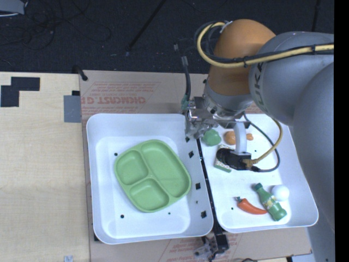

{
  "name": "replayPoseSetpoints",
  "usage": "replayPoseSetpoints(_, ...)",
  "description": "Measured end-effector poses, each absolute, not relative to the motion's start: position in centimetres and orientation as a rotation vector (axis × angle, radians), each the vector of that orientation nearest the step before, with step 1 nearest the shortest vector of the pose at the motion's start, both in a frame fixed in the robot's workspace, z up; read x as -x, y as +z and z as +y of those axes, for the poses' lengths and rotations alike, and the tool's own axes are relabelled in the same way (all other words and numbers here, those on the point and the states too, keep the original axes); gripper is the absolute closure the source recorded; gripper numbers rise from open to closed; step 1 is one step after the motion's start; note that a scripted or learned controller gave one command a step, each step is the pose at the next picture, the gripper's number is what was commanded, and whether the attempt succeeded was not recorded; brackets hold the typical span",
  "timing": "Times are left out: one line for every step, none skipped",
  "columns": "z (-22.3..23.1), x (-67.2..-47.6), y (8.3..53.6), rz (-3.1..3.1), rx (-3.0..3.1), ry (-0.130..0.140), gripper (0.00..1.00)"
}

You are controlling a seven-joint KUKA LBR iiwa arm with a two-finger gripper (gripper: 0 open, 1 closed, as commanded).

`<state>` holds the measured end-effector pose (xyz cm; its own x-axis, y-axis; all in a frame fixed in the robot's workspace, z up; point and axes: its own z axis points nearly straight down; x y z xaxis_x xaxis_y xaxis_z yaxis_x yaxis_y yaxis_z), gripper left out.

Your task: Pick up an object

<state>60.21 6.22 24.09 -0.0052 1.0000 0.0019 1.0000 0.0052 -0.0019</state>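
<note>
My gripper (194,125) hangs over the far end of the wall between the two bins, under the orange wrist band. Just to its right, a small green lump (210,138) lies in the right bin (297,171), close to the gripper but not visibly held. An orange rounded piece (231,137) sits beside the lump, partly behind the wrist hardware. Near the right bin's front edge lie a red chili pepper (251,206), a green bottle (271,202) and a white ball (281,191).
A light green divided plate (151,174) lies in the middle of the left bin (101,162). The bins rest on a cardboard sheet (131,94) over a pale wooden bench. The big grey arm covers the right bin's far right corner.
</note>
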Motion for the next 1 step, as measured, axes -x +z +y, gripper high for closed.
replayPoseSetpoints(10.39,-61.26,22.87,-2.224,2.215,0.003,1.00)
